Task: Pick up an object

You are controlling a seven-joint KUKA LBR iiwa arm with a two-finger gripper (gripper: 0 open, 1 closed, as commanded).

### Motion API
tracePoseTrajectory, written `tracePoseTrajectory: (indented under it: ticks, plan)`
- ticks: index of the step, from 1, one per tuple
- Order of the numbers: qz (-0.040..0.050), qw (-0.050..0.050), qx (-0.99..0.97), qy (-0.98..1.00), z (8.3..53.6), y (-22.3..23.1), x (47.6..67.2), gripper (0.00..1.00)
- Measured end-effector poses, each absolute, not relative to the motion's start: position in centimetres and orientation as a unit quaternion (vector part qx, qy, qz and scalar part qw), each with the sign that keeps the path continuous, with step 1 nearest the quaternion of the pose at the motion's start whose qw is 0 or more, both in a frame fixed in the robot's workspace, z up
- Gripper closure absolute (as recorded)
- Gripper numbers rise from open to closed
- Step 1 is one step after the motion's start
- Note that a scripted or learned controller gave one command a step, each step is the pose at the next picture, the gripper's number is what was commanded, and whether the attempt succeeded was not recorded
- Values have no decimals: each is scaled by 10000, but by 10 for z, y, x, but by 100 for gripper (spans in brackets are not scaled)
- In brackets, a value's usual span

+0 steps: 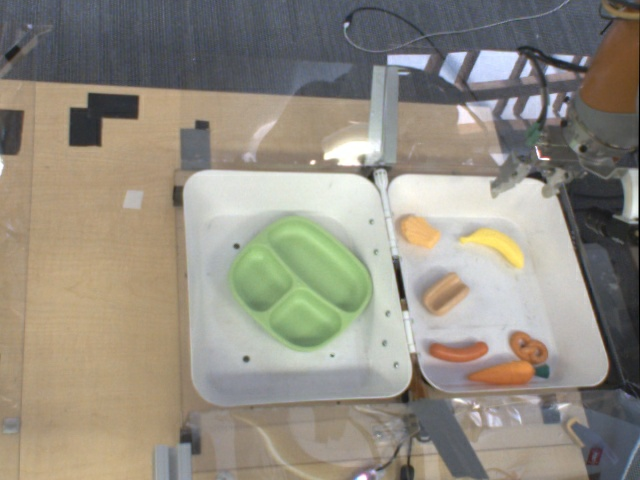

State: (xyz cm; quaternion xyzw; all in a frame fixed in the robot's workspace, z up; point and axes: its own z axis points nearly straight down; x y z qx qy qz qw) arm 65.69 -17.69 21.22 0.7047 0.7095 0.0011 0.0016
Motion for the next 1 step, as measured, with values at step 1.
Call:
tracePoseTrajectory:
  ticks: [1]
  plan:
    - [14, 18, 6980, 7161, 170, -128, 664, 0]
